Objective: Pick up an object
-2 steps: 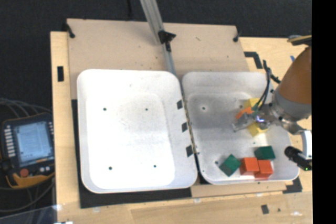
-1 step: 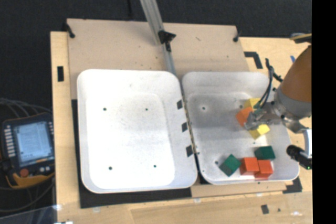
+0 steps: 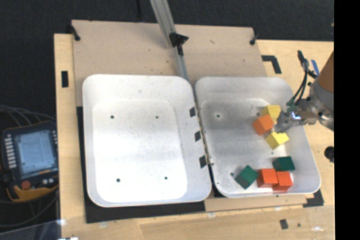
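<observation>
Down on the worktop (image 3: 236,45) sat two white bins side by side, and all the blocks lay in the right bin (image 3: 236,93). The gripper (image 3: 292,116) reached in from the right, low over that bin's right side, amid a small cluster: an orange block (image 3: 262,125) just to its left, a yellow block (image 3: 274,112) above that, and a second yellow block (image 3: 277,139) just below the gripper. Whether the fingers were parted or clenched could not be told; they were small and blurred, and no block clearly sat between them, though the upper yellow block was perhaps touching them. Nearer the bin's front edge lay a green block (image 3: 246,176), two orange blocks (image 3: 268,177) (image 3: 283,179) touching each other, and a darker green block (image 3: 284,163) just behind them. The left bin (image 3: 138,137) stood beside it.
</observation>
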{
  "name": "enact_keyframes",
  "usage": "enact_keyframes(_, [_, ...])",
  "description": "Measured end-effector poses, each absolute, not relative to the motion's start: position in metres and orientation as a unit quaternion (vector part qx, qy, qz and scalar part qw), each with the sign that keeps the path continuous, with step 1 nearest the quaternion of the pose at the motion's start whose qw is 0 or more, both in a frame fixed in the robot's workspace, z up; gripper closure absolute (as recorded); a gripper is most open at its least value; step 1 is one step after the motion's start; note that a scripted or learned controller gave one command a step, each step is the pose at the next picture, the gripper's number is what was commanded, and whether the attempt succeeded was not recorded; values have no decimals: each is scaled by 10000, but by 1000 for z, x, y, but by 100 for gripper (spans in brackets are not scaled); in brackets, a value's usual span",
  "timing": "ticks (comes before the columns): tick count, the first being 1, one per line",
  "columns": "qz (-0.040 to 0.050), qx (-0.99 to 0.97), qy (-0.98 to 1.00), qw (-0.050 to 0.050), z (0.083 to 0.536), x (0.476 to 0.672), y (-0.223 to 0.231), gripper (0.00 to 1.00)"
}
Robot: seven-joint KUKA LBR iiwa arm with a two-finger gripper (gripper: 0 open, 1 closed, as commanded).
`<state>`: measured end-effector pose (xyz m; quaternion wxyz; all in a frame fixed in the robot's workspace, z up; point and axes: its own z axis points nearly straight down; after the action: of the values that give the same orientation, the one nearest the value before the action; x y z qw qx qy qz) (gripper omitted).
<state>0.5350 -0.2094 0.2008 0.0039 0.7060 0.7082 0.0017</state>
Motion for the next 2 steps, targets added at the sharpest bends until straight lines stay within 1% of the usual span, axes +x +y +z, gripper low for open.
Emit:
enact_keyframes(1, [16, 7057, 7085, 34, 240, 537, -211, 100])
enact_keyframes(2, [17, 7055, 7087, 39, 294, 538, -212, 100])
